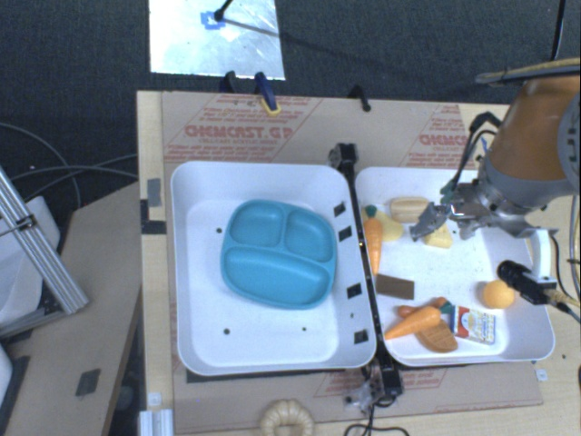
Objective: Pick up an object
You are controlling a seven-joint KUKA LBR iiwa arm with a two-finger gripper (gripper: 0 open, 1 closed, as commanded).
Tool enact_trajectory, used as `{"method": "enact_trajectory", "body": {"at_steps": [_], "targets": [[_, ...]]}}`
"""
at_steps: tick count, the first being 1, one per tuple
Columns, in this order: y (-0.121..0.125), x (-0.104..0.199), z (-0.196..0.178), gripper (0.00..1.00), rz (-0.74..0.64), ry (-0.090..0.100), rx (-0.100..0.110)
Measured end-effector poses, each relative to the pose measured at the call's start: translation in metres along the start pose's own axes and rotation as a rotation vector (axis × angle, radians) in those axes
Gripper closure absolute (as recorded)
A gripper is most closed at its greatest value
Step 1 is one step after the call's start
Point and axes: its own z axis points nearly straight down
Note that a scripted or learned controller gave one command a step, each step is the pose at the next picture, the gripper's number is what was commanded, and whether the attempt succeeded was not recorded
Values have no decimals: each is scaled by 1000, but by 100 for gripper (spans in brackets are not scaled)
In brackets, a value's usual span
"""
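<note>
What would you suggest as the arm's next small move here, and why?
Probably a short straight descent. The gripper hangs over the right bin, about above the pale yellow block, with nothing visible between its fingers. The bread roll lies close beside it, so dropping straight down seems safest.

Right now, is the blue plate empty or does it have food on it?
Empty. The blue plate in the left bin shows bare blue in all three sections; the toy food lies in the right bin.
</note>
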Motion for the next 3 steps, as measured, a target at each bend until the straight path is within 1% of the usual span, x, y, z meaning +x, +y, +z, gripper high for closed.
{"method": "enact_trajectory", "body": {"at_steps": [1, 2, 3], "targets": [[-6, -6, 60, 0, 2, 1, 6], [-6, -5, 112, 0, 2, 1, 6], [-4, -5, 99, 100, 2, 0, -2]]}}
